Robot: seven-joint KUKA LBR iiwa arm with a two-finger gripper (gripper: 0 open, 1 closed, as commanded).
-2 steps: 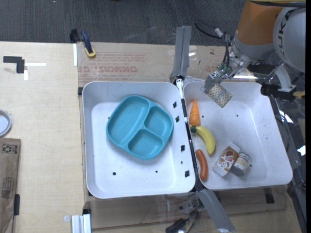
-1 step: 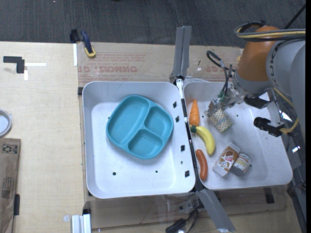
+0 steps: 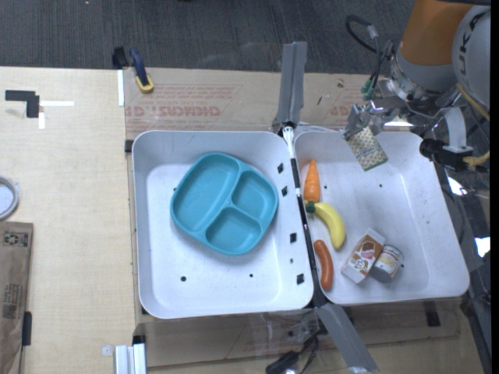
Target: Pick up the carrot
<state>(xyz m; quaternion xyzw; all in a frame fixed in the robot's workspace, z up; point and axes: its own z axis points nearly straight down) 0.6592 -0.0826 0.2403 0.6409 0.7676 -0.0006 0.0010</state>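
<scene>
The carrot [image 3: 311, 181] is orange with a green stub at its lower end and lies along the left wall of the right bin [image 3: 421, 209]. My gripper [image 3: 363, 125] hangs over that bin's back edge, up and to the right of the carrot and well apart from it. It is shut on a small tan speckled packet [image 3: 367, 149], which dangles tilted below the fingers.
A yellow banana [image 3: 331, 223] lies just below the carrot, and a red sausage [image 3: 323, 263] lies below that. A small carton [image 3: 361, 258] and a can [image 3: 387, 262] sit at the bin's front right. The left bin [image 3: 156, 263] holds a blue divided plate [image 3: 224, 202].
</scene>
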